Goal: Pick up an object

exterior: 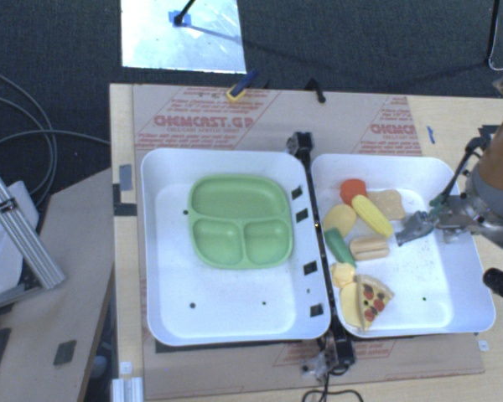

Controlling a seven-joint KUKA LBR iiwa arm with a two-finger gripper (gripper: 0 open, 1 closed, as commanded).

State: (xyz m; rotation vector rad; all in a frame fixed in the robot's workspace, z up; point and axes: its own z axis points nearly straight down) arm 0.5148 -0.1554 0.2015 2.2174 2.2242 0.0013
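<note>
Left bin [163, 249]: a shallow white tub, with a green divided plate [239, 221] lying flat near its middle, one wide section at the back and two smaller ones in front.

Divider [312, 224]: the two bins meet here, rim against rim, with dark clips along the seam.

Right bin [453, 308]: the toy food is all bunched in its left half, close to the seam.

Back of the pile: a red tomato [352, 189], and a yellow corn cob [371, 214] lying at a slant just in front of it, with a pale bread piece [389, 201] tucked behind the cob on the right.

Middle of the pile: a yellow lemon-like fruit [339, 219] on the left, a green pepper [339, 247] below it, and a tan hot dog bun [369, 247] beside that.

Front of the pile: a pizza slice [369, 300] with red dots, resting near the front rim.

Gripper [412, 227]: reaching in from the right, low over the bin floor, its grey fingers pointing left, just beside the bun and the cob, with nothing seen between them. How wide the fingers stand I cannot tell from here.

Arm [496, 174]: grey, at the right edge, above the bin's right rim.
</note>
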